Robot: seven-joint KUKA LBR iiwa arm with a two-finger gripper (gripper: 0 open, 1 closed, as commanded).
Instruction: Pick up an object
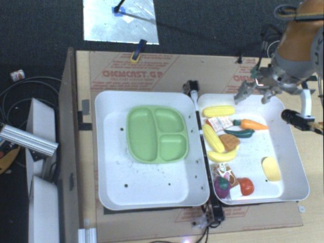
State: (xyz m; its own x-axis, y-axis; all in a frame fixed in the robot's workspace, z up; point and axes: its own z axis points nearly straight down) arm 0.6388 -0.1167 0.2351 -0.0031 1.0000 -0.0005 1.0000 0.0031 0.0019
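Orange carrot [253, 125] lies near your right bin's [293, 156] far edge, corn [218, 111] and a banana [213, 137] crowding its left; your gripper [256, 91] hovers spread and empty above that edge.

red print reading "chemcast gp" runs across the brown board [132, 75] behind the bins; it repeats at right, too cut off to read.

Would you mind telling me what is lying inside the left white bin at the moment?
The left white bin holds one green divided plate, lying flat with its three compartments bare. Small dark specks dot the bin floor around it. Whatever lies beneath the plate is covered.
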